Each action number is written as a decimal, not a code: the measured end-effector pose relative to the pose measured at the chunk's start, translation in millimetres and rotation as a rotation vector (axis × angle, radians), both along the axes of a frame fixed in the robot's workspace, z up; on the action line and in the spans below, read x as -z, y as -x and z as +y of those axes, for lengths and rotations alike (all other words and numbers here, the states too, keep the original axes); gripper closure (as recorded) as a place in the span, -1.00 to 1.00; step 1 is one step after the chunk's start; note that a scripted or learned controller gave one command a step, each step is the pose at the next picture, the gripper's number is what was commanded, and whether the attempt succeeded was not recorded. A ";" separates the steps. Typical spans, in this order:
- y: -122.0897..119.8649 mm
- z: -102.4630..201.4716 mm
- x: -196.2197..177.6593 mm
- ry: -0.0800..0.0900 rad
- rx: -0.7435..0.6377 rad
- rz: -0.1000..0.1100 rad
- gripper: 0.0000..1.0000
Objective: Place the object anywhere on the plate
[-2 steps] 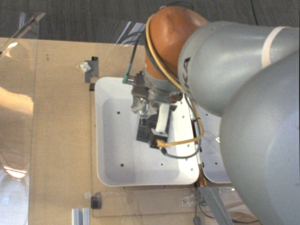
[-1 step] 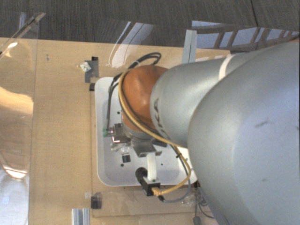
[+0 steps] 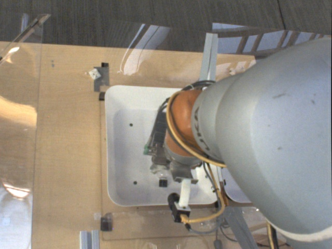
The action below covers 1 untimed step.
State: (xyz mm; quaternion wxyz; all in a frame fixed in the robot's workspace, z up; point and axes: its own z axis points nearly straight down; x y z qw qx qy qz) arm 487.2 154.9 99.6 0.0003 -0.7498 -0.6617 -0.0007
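Smooth matt-white plastic bin (image 3: 119,154) on pale wood-grain bench (image 3: 62,154); arm (image 3: 270,139) in satin grey, glossy orange band (image 3: 181,121).

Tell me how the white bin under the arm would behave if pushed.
The white bin likely won't tip: it looks shallow and broad. It probably won't slide either, since black brackets sit at its corners. Its smooth moulded walls look stiff.

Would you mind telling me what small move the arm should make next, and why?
Probably lift the arm a little. It hangs low over the white bin and covers most of it, so the camera cannot confirm where the object or plate lies before any placing.
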 end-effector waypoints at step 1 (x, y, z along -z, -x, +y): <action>-0.2 62.0 -36.3 0.000 -0.354 -0.003 1.00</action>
